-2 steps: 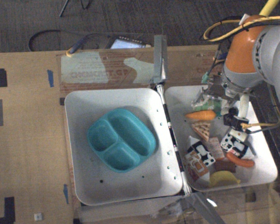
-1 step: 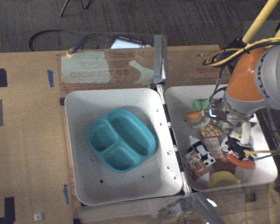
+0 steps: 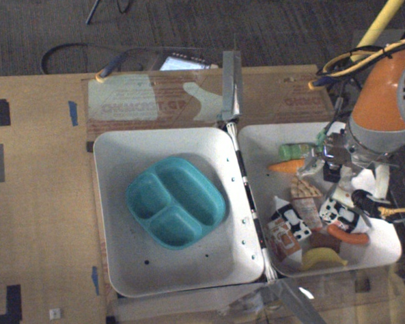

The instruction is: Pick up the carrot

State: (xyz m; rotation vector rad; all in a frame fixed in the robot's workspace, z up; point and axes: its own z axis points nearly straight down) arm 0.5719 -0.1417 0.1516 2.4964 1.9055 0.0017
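I locate the carrot (image 3: 286,166) in the right bin (image 3: 256,148), in its upper-left part, lying flat with its long axis roughly left to right across the view. A green object (image 3: 299,149) lies just above it, close enough that I cannot tell whether they touch; it may be the carrot's top or a separate item.

The gripper (image 3: 329,162) sits just to the right of the carrot at about the same height in the view. I cannot tell how it is set; that part is blurred and crowded. Nothing is visibly held.

I judge that the coming move turns on a short shift leftward, with the closing direction set across the carrot's long axis.

Below the carrot lie a waffle-patterned piece (image 3: 304,188), a black-and-white carton (image 3: 295,222), a red sausage-like item (image 3: 348,235) and a banana (image 3: 323,258). The nearest obstruction is the waffle piece.

The left bin (image 3: 116,197) holds a teal divided plate (image 3: 176,202), well apart.
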